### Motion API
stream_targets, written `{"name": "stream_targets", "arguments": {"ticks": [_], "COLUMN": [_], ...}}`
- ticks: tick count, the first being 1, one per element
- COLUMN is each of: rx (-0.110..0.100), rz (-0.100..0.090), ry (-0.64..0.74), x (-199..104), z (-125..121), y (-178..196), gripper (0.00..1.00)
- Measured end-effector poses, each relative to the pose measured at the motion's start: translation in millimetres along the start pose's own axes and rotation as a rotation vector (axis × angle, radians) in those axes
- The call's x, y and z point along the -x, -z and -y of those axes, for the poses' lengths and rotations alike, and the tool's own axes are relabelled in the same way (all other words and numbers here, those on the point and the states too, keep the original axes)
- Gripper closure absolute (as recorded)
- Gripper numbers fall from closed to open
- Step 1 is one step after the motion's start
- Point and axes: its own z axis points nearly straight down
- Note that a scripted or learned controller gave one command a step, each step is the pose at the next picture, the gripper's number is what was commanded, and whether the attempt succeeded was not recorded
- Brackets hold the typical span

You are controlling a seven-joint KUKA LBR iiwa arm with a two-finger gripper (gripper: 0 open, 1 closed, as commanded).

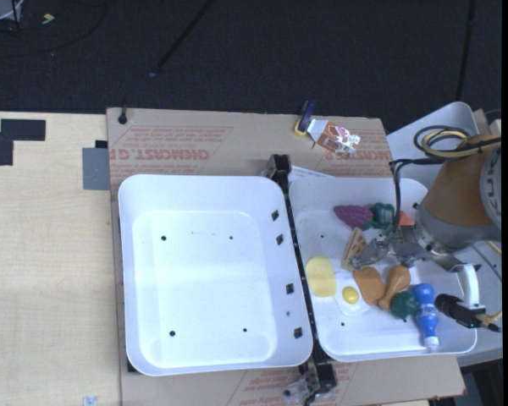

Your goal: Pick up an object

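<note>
Here, the robot's gripper [374, 249] hangs low over the middle of the right bin [322, 205], whether clenched or released cannot be told. Toy foods crowd around it: a purple grape bunch [353, 216] toward the far edge, and a yellow lemon [320, 276], fried egg [350, 295], orange carrot [397, 282] and blue bottle [427, 315] toward the near edge. The left bin [152, 194] adjoins.

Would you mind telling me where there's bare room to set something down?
The left white bin is bare wall to wall. In the right white bin, toys crowd the gripper; only the strip below the fried egg toy is free.
</note>
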Motion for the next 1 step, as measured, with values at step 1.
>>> {"name": "stream_targets", "arguments": {"ticks": [1], "rx": [-0.008], "rz": [-0.001], "ry": [0.007], "x": [24.9], "z": [-47.1], "y": [-1.3], "gripper": [0.0]}}
